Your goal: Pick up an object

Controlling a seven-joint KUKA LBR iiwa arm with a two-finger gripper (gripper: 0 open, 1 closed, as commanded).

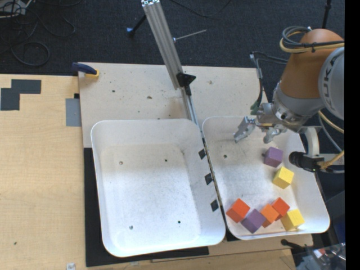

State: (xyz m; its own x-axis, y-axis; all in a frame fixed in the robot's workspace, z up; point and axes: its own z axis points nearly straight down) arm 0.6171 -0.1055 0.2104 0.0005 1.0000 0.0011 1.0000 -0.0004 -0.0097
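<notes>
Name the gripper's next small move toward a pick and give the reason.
Probably shift toward the purple cube and descend. The gripper hangs over bare floor of the right bin, holding nothing, and that cube lies nearest, apart from the others.

Slanted aluminium rail (pixel 167 44), blue-yellow clamp (pixel 85 70) at bench corner, cables (pixel 22 44) on floor.

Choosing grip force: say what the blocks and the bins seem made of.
Blocks, e.g. the purple block and yellow block: probably painted wood or foam, matte, crisp edges, no glare. Right bin and left bin: seemingly moulded plastic, smooth white, rounded rims.
</notes>
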